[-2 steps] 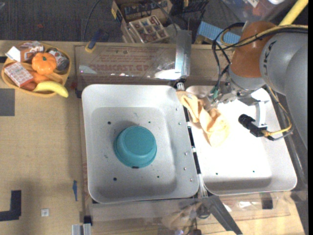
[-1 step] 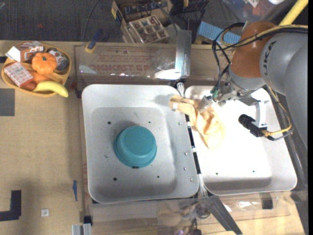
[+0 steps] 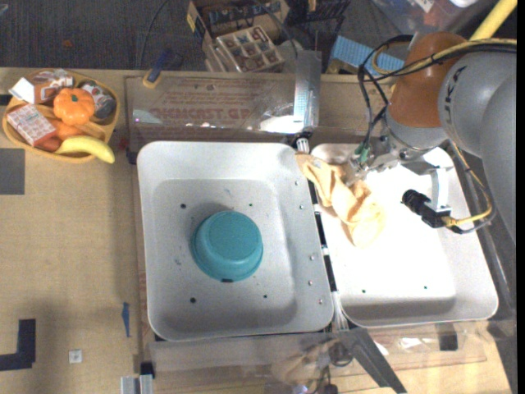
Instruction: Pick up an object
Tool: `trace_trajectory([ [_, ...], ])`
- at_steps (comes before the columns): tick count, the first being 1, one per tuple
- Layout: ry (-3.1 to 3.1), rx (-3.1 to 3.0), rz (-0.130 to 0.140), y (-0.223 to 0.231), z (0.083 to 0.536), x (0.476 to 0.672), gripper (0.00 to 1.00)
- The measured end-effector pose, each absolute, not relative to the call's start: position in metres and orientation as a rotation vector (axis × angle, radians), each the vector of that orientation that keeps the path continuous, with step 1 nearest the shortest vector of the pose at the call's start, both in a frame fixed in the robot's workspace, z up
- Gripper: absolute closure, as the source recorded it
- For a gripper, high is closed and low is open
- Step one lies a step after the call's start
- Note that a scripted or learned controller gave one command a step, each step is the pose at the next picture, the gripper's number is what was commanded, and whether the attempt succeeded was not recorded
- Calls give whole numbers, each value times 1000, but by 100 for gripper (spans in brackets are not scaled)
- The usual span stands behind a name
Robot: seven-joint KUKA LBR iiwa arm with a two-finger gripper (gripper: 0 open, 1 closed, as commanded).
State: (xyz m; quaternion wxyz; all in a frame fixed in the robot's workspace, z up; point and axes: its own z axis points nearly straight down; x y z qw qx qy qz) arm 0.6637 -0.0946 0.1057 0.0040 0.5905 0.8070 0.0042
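Desk front edge: bare wood on the left, with both bins set close to the near edge.
Left bin (image 3: 156, 302): it holds a teal bowl (image 3: 228, 245), turned rim down by the look of it, sitting near the middle and touching none of the walls.
Right bin (image 3: 459, 298): its near half is bare white floor; the load lies toward its far left corner.
Task's thing: a crumpled yellow-cream cloth (image 3: 349, 199) lies in the right bin against the wall shared with the left bin, running from the far left corner toward the bin's middle. It is the likeliest target, being right under the arm's tip.
Pincer (image 3: 367, 161): down at the far end of the cloth, touching or just above it. Whether it is released or clenched I cannot tell, as the wrist and cables hide the tip.
Arm (image 3: 467, 89): grey with an orange band, over the right bin's far right corner.
Step in hand: my judgement is the reach onto the cloth, with no lift shown yet.
Next move: it calls for a firm bite on a fold, then a straight rise; loose fabric may slip out.
Desk far left corner: a yellow dish (image 3: 57, 121) of toy fruit, well apart from the bins.
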Motion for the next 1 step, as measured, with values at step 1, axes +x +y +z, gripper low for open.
trace_trajectory([
  [1, 2528, 1850, 13, -95, 106, 664, 0],
])
